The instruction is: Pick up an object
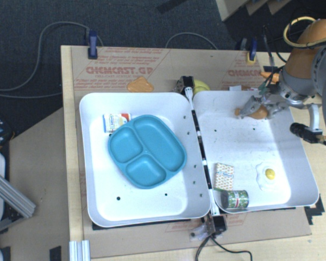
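can on its side at right bin front rim, packet behind it; fried egg near; gripper at far corner, closed on brown item; blue tray in left bin

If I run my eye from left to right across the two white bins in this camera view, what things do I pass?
Small white carton → blue divided plate → patterned packet → green can → brown object under the gripper → toy fried egg.
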You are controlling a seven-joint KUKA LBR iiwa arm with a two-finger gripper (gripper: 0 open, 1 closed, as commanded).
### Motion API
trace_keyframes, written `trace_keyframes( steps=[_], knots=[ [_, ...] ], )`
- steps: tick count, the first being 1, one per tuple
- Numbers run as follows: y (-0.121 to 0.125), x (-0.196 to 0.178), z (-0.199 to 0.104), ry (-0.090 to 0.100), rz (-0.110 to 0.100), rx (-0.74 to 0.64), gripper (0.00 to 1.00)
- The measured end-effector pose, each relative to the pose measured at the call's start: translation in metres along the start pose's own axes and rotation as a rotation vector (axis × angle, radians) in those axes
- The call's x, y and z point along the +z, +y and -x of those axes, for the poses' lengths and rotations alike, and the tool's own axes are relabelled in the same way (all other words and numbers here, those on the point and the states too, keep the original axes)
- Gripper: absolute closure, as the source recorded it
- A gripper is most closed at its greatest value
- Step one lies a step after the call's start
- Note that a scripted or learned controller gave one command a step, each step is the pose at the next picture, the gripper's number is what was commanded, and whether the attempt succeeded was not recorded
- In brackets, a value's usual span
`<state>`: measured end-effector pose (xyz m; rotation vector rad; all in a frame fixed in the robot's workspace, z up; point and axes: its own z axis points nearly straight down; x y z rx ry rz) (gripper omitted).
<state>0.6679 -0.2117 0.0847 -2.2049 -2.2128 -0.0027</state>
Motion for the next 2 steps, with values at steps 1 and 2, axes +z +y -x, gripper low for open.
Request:
trace_keyframes(
  steps=[1, 2],
  knots=[
    [-0.001, -0.197, 0.01, -0.022, 0.03, 0.002, 0.0],
    [-0.045, -0.055, 0.011, -0.01, 0.001, 0.006, 0.0]
  ],
)
